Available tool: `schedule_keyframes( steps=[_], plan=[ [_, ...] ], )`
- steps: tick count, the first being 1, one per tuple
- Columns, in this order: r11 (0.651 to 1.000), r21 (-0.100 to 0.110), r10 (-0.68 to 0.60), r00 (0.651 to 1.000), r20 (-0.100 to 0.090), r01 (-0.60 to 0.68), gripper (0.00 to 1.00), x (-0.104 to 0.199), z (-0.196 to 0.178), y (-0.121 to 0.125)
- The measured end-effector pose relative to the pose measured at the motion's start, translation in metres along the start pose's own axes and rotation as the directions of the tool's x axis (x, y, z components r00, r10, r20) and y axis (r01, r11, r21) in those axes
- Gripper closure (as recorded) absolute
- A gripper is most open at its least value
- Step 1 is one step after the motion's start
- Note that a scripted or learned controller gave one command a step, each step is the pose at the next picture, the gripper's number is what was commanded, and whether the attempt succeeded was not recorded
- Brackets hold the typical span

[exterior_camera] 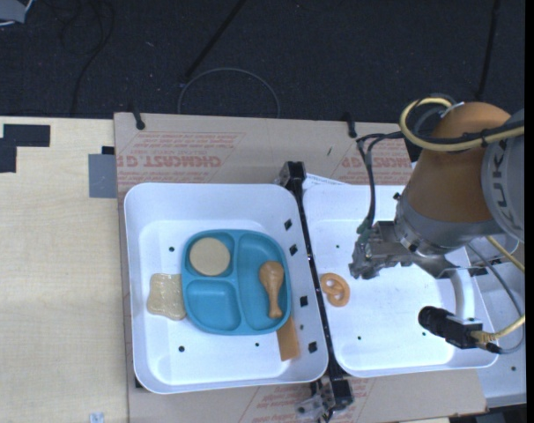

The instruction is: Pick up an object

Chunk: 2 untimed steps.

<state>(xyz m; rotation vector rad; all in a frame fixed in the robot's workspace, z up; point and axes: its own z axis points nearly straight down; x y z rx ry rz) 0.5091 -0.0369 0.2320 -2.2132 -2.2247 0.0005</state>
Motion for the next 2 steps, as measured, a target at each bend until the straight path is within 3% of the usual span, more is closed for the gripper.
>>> schedule_keyframes(
  steps=[2],
  plan=[
    [1.0,0.003,0.002,1.0,0.001,-0.002,1.0,0.097,0.004,0.013]
  ],
)
